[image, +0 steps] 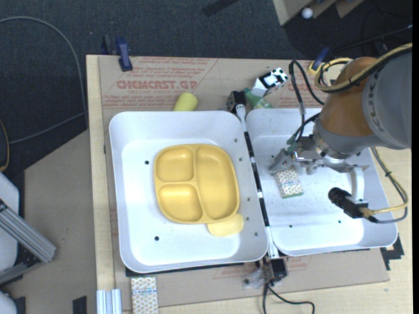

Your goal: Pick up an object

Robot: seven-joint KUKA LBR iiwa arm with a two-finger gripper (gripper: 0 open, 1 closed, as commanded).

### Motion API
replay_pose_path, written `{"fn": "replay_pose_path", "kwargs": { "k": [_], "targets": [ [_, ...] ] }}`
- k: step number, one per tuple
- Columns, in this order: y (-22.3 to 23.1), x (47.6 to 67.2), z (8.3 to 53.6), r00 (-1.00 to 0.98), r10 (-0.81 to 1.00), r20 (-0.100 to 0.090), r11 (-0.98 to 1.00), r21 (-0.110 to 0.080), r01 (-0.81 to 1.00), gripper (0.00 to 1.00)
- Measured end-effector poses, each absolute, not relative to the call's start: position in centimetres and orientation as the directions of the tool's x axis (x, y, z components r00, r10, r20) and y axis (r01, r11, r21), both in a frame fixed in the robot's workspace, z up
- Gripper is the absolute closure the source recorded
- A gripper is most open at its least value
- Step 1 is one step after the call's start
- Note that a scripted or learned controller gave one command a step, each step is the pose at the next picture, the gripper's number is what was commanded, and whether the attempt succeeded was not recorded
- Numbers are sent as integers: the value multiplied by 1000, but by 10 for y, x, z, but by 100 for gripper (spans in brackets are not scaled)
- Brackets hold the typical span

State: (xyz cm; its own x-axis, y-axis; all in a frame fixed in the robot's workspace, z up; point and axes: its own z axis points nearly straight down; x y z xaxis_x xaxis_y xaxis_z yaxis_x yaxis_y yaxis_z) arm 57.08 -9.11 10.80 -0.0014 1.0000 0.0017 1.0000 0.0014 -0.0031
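Here the end effector (pixel 286 164) hangs just above a small packet (pixel 290 184).

The single fixed camera looked down at a slant on both white bins (pixel 131 241), fairly near.

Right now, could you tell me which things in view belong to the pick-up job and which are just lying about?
Belongs to the job:
- tool, over the right bin
- small patterned packet, just below the tool
- yellow divided plate in the left bin

Lying about:
- yellow object on the bench
- blue clamp
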Motion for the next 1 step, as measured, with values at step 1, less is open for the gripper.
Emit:
{"fn": "replay_pose_path", "kwargs": {
  "k": [1],
  "targets": [
    [-92, 541, 84, 0, 1000, 1, 0, -3, 1000, 0]
  ]
}}
